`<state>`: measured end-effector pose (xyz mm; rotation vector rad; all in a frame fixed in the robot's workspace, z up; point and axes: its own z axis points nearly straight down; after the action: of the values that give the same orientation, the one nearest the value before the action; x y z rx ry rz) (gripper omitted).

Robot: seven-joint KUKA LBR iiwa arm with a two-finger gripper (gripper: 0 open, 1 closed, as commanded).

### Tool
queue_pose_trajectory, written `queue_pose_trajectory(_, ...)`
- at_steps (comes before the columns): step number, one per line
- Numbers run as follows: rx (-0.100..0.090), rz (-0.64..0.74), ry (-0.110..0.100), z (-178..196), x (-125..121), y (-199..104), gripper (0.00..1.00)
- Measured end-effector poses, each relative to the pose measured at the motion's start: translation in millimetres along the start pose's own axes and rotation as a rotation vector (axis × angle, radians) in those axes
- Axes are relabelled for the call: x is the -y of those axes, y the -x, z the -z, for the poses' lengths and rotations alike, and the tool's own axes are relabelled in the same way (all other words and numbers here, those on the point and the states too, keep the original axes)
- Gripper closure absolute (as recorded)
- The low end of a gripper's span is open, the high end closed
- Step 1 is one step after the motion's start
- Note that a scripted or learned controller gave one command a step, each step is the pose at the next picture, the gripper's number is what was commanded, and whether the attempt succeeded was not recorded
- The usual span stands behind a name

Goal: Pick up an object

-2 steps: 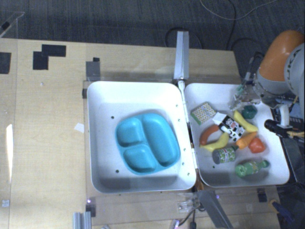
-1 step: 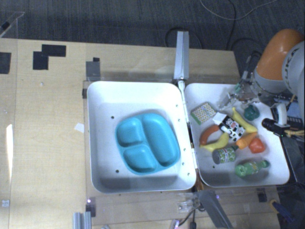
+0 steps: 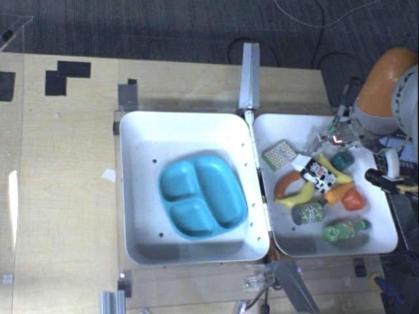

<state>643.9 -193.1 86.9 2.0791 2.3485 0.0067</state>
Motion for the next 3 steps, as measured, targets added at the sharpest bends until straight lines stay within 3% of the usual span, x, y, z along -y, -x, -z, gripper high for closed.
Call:
queue_pose_trajectory(1,-0.002,0.003,0.004,11.9,-2.4,-1.7,1.0)
queue_pose_trajectory(2,0.0,0.028,-0.002,127.8,-28.3,-43.8,1.0)
queue_pose_trajectory(3,0.0,0.028,-0.002,127.5,-28.2,-43.8,0.0)
